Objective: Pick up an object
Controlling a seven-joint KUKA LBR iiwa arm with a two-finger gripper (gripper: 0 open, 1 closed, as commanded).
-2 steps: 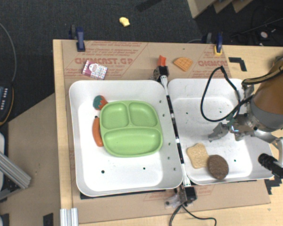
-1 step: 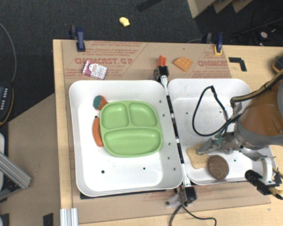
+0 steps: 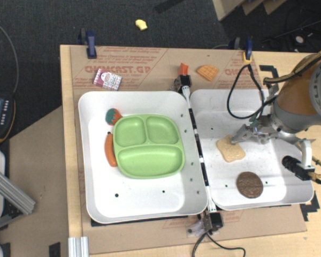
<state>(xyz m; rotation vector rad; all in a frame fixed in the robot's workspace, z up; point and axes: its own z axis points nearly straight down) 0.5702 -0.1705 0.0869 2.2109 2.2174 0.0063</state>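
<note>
In the right bin [image 3: 289,197] a tan slice of toy bread [image 3: 231,149] lies near the middle, and a round brown cookie [image 3: 250,184] sits closer to the front. My gripper [image 3: 252,134] hangs low over this bin, just right of and behind the bread, its metal tip close to the bread's far edge. Nothing is visibly held. The left bin [image 3: 96,197] carries a green divided plate [image 3: 148,145], with an orange toy sausage [image 3: 110,149] along its left side and a small red and green toy [image 3: 113,115] at its back left corner.
A black cable [image 3: 236,92] loops across the back of the right bin. On the cardboard behind the bins lie a waffle-like cracker [image 3: 207,72], a pink packet [image 3: 107,79] and an orange clip [image 3: 183,68]. Blue clamps [image 3: 90,39] grip the back edge.
</note>
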